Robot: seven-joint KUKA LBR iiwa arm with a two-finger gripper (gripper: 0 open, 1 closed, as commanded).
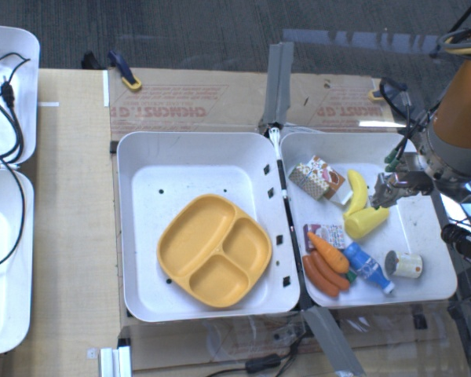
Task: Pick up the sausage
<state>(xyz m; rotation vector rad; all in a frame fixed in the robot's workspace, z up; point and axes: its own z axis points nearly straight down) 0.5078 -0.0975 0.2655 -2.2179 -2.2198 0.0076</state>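
**One gripper above the right bin, sausage apart from it**

One gripper (386, 191) at the right bin (439, 289), low over the yellow pieces; whether open or closed, cannot tell from this slant. Nothing visibly held. Just beside and beneath it: a banana (355, 190) and a yellow lemon-like piece (365, 221), the two touching. Further left, near the bin's upper part: a small brown and white carton (319, 177), tilted. Toward the near edge: the sausage (322, 277), reddish-orange, lying at the bin's lower left corner, well apart from the gripper. Touching it from above: a carrot (330, 254), with a small printed packet (326, 232) behind. Beside these: a blue bottle (369, 267) on its side, then a white cup (406, 265) tipped over. Across the divider, in the left bin (141, 179): a yellow sectioned plate (213, 250), three compartments, lying flat.
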